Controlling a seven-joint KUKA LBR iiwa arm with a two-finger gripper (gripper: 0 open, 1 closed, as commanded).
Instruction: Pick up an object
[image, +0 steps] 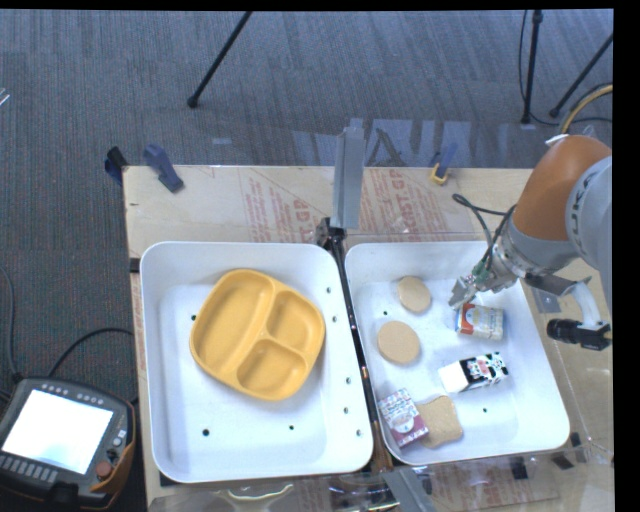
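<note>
Hand: the two-finger hand (468, 291) hangs low over the right white bin (553, 405), at the upper left corner of the small cream-and-orange carton (481, 321). Whether its fingers are wide or narrow I cannot tell; nothing is seen between them.

Likely target: the small carton, in the upper right part of the right bin, just beside and below the hand. It lies flat, long axis roughly left to right, slightly tilted.

Why so placed: the arm reaches in from the right and comes down near the carton's edge, which reads as an approach for a grasp, not a grip yet made.

Other things in the right bin: two round tan biscuit-like discs, one upper (414, 294) and one lower (399, 342); a black-and-white cow-pattern milk carton (474, 373) lying with its long axis slanting up to the right; a dark red packet (402, 417) touching a tan bread-like slice (441, 420).

Left bin: the left white bin (165, 430) holds a yellow plastic divided plate (258, 333), turned at a slant.

Surface: the plywood surface (250, 205) carries both bins side by side.
</note>
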